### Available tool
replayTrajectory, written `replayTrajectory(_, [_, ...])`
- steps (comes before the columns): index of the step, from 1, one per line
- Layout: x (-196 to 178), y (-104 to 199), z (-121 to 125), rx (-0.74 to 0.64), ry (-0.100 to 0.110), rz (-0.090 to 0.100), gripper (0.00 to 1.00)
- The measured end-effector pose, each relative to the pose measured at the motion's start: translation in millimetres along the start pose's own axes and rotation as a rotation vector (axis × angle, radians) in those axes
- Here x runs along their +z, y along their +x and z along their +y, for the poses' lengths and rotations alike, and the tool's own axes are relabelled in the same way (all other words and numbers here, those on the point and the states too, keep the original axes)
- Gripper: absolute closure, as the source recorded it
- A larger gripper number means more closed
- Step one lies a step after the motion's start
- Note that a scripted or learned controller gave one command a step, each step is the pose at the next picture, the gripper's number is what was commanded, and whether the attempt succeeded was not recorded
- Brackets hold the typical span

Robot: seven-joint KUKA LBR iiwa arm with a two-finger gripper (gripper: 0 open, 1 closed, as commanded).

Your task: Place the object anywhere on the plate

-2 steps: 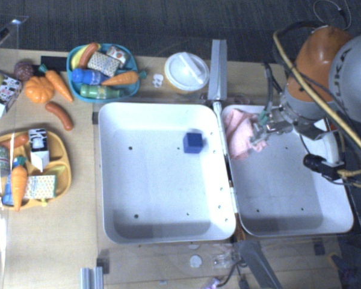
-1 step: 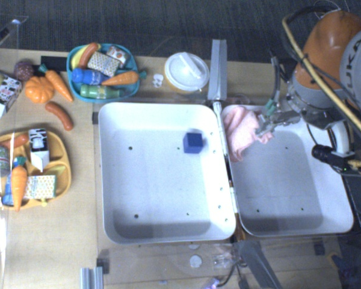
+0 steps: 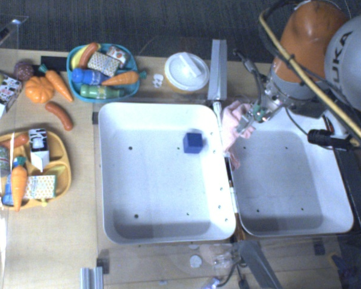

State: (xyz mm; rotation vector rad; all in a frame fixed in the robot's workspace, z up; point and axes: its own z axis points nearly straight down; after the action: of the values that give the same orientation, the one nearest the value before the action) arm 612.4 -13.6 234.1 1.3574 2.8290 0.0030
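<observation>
Apparently the end effector (image 3: 253, 116) pinched a pink cloth (image 3: 233, 125) at the right bin's (image 3: 301, 161) upper left corner; it could snag on the rim, far from the plate (image 3: 186, 71).

A cube (image 3: 194, 142) lies in the left bin (image 3: 138, 221), a cloth (image 3: 233, 125) drapes the right bin's (image 3: 301, 221) far-left corner.

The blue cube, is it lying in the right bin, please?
No, the blue cube sits in the left bin.
</observation>
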Motion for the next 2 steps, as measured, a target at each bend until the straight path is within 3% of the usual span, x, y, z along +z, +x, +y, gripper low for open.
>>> replayTrajectory(2, [4.0, 62.2, 74.8, -0.803, -0.004, -0.002, 1.00])
